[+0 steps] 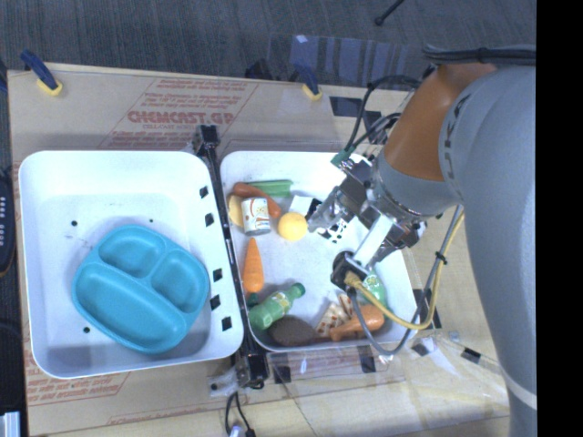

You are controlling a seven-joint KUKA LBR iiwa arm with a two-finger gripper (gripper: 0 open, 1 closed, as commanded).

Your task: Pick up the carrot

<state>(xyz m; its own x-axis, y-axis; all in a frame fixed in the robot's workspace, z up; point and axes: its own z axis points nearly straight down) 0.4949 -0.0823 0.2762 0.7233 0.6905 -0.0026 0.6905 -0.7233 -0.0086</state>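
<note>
Where the grey arm (474, 153) ends over the right bin (273, 164), the gripper (325, 223) hangs low above the middle of the bin floor, and from this slant I cannot tell whether it is open or closed. Just to its left lies a yellow ball (292, 227), so near that I cannot judge whether the two touch. Left of the ball stands a small can (257, 217) with an orange-and-white label. Behind the can, along the bin's far wall, lies a green vegetable (271, 188). The carrot (252, 268) lies on the bin floor close to the left wall, on the near side of the can. Its thin end points towards the can and its thick end towards the near wall — it is apart from the gripper, off to the gripper's left. By the carrot's thick end a green bottle (274, 306) lies on its side, and just beside that, against the near wall, sits a dark brown lump (291, 331). Further right along the same wall lie a pale latticed wedge (335, 317) and an orange piece (364, 321), both partly hidden under the wrist. The left bin (36, 244) holds a blue divided plate (141, 285). Both bins sit on a printed cardboard sheet (182, 107) spread over the desk (437, 408) — a blue-and-yellow clamp (41, 73) grips its far left corner.
</note>
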